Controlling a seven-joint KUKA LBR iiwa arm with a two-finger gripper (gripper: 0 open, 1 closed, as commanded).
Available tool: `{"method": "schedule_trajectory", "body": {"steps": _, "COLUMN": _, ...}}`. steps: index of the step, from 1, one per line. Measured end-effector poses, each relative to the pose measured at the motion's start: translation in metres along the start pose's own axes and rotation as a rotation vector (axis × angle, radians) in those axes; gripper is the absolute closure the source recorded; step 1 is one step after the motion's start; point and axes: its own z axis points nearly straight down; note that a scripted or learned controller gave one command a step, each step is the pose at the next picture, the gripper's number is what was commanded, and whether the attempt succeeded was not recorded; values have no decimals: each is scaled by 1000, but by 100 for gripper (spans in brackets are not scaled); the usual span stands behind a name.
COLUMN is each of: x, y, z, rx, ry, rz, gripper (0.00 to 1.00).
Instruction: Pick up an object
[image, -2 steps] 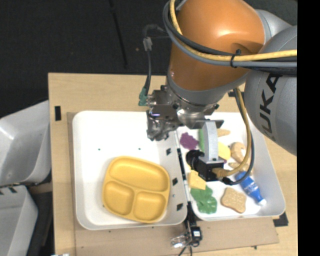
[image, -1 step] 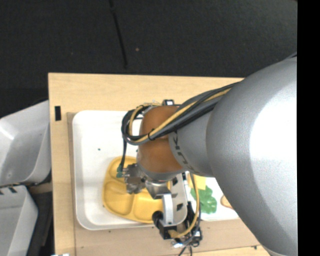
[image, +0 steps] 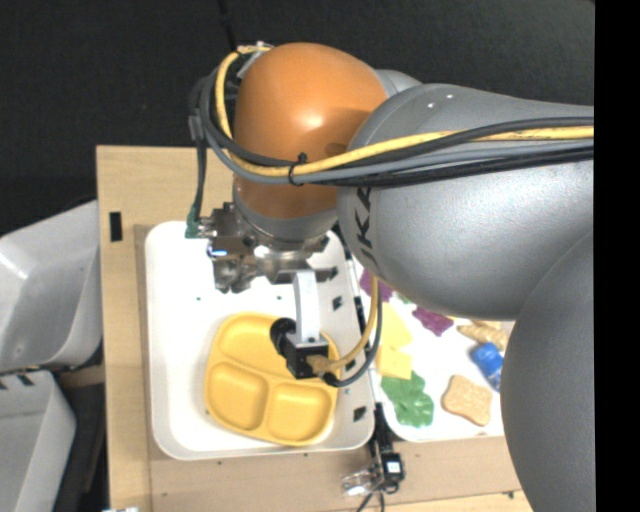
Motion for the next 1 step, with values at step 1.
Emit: {"method": "schedule_trajectory", "body": {"steps": 1, "x": -9, "y": 105, "z": 103, "rx": 16, "ry": -12, "rz": 11, "gripper": 100}}
